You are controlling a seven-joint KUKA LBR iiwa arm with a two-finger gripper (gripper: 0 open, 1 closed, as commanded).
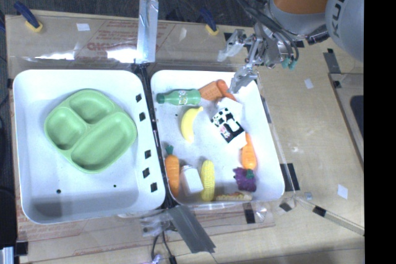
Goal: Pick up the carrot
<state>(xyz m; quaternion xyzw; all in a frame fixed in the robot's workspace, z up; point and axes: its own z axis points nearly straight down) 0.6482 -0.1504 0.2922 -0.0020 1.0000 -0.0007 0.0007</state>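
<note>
Two shallow white bins sit side by side on a wooden bench, seen from above at a slant. The left bin (25, 133) holds a green divided plate (90, 129) with three compartments.

The right bin (271, 151) holds a jumble of toy food. Along its far edge lies a green bottle (178, 96) on its side, with an orange piece (215, 90) just beside its cap end. Below the bottle is a banana (189, 122). A black-and-white patterned card (228, 122) lies near the middle right. At the near left stands a carrot (172, 172) with a green top, touching a small white block (192, 180); a corn cob (208, 180) lies just beside the block. At the right wall lies a second carrot (249, 155), with purple grapes (245, 178) just below it.

The arm reaches in from the right. Its gripper (242, 80) hangs over the bin's far right corner, just beside the orange piece. Whether its fingers are apart or together cannot be told. Both carrots lie nearer the camera, well apart from it.
</note>
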